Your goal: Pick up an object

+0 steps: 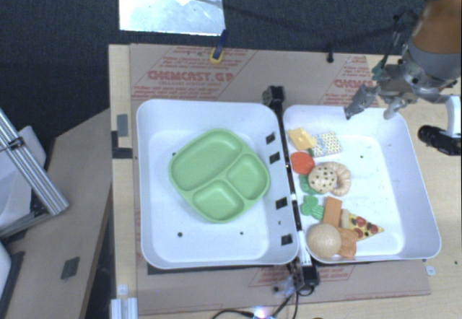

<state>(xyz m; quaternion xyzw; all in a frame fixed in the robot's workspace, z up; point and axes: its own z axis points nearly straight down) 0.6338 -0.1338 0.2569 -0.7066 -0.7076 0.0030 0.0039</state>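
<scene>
The end effector [374,105] hangs open and empty above the far edge of the right bin [404,166], so the reach is under way and must next descend toward the toy food [328,179].

Grey arm with orange band entering from the right, fingers [373,104] spread apart, pointing down, holding nothing

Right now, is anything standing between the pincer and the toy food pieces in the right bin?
Nothing visible. The pincer hangs open above the right white bin's far edge; the toy food pieces lie uncovered along its left side.
</scene>
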